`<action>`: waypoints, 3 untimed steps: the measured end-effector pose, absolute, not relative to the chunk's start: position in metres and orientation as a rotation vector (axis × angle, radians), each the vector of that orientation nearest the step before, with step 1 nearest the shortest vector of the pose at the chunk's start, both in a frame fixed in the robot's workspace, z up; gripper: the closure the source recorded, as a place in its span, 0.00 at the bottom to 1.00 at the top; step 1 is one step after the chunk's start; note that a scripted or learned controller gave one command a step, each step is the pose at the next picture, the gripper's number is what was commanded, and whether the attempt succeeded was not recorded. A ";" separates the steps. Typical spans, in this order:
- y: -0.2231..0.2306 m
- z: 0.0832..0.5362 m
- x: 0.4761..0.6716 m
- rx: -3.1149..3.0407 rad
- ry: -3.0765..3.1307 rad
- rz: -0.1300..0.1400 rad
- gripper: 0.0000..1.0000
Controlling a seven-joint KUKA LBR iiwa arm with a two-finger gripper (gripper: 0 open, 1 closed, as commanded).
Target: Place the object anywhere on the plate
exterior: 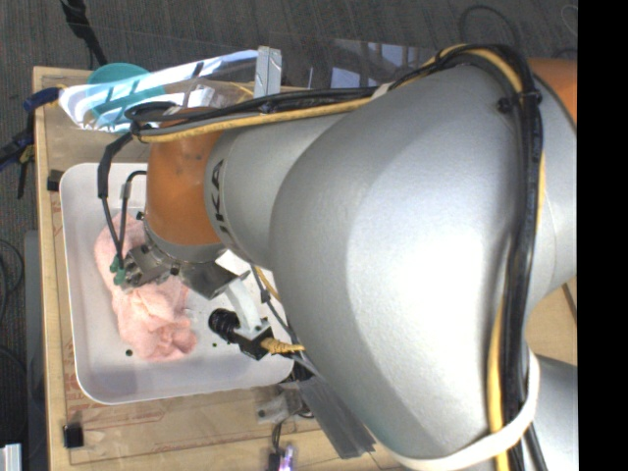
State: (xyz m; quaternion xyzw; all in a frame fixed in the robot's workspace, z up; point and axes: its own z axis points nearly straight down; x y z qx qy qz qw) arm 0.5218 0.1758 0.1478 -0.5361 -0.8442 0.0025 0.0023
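One white bin (80, 214) shows at the left of the bench (49, 292), its rounded rim pale against the wood. Most of the rest is taken up by the grey arm (392, 243), which reaches in from the right and crosses over the bin's right half. Its orange band (177, 194) sits just above the wrist, over the bin's upper middle.

Below the band, the gripper (132, 271) points down and to the left into the bin. Small green parts show on its left side, and a black fitting with a yellow-tipped cable (245, 340) hangs from the wrist at lower right. Whether the gripper is released or clenched cannot be told, since the wrist housing covers its tip.

A soft, crumpled pink mass (147, 317) lies on the bin floor in the left centre, running from the upper left under the gripper down toward the bin's lower middle. The gripper's end sits right over the upper part of this pink mass; whether they touch cannot be told.

Black cables (118, 155) loop from the arm down past the band. Beyond the bin's far rim, near the bench's top left corner, lie a teal object (120, 71) and a shiny, foil-like sheet (186, 81).
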 end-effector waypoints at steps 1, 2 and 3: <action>0.074 0.191 0.500 -1.517 -2.747 0.004 1.00; 0.150 0.118 0.476 -1.371 -2.821 0.006 1.00; 0.085 0.191 0.477 -1.255 -2.878 0.002 1.00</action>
